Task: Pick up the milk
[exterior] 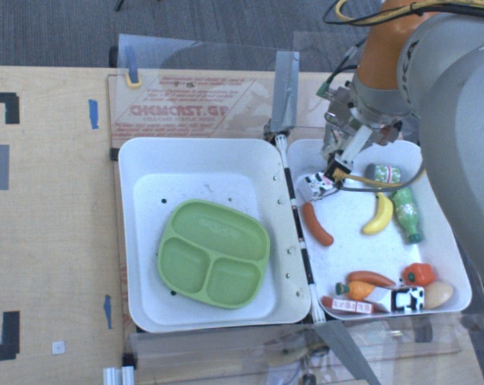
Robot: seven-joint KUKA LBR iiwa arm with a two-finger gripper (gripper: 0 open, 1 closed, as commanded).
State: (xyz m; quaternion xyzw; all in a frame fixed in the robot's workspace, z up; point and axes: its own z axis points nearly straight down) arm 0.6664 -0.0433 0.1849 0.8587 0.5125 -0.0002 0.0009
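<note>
In the right bin [454,273], near its upper left corner, the gripper [328,181] hangs low over a small black-and-white thing [316,186] that lies by the bin's left wall; whether that thing sits between the fingers cannot be told, nor whether the jaws are apart or together. The arm [418,46] reaches in from the upper right, its orange band [390,42] above the wrist. The milk [404,299], a small carton with black cow spots, lies on its side at the near edge of the right bin, well apart from the gripper. Just beside it lie a carrot [356,289], a red sausage [372,278], a tomato [418,274] and a pale egg-like thing [438,294]. Farther up the bin lie a second sausage [316,224], a banana [378,214], a green bottle [407,212] and a can [385,173]. The left bin [138,183] bears a green tray [215,253] with three compartments.
</note>
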